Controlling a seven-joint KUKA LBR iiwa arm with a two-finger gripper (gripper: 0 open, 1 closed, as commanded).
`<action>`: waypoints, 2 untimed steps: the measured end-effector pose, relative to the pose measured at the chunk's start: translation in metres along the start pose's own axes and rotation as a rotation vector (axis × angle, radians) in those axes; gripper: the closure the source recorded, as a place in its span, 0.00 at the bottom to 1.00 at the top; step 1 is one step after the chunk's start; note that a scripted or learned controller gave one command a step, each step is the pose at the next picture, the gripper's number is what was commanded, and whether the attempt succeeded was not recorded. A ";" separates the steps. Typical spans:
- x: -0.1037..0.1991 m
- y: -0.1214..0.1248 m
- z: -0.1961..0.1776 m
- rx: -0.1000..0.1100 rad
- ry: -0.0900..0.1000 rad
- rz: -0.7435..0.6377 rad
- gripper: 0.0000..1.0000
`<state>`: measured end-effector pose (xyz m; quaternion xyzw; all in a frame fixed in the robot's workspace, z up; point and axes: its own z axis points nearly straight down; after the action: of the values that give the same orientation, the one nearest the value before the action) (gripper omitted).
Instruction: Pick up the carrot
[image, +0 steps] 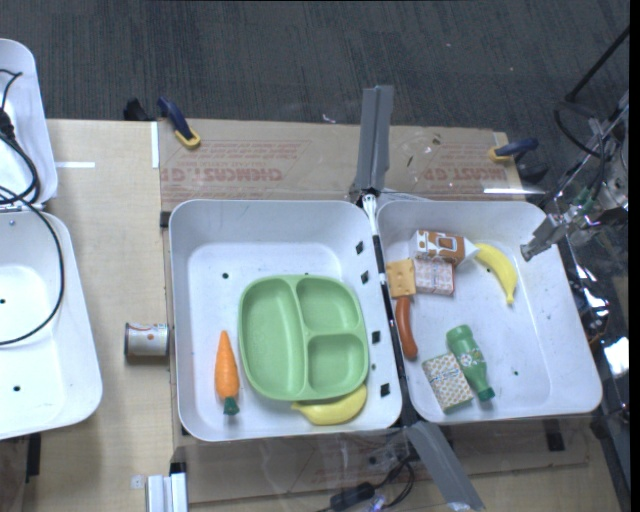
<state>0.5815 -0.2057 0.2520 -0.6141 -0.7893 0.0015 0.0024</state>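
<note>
The carrot (227, 370), orange with a green stem end pointing toward the front, lies flat in the left bin (200, 250). It sits just left of a green divided plate (303, 335). My gripper (542, 238) hangs at the far right, over the back right corner of the right bin (560, 385). It is a long way from the carrot and nothing shows in it.
A yellow banana (332, 409) pokes out under the plate's front edge. The right bin holds another banana (499, 268), a small carton (441, 245), a wafer (434, 278), a cheese block (401, 278), a sausage (407, 330), a green bottle (470, 362) and a cracker box (446, 382). A can (147, 340) lies left of the bins.
</note>
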 end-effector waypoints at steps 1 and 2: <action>0.034 -0.001 -0.056 -0.004 -0.003 -0.530 0.00; 0.090 -0.026 -0.066 -0.002 -0.001 -0.506 0.00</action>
<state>0.5345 -0.1253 0.3186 -0.3970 -0.9178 0.0006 0.0016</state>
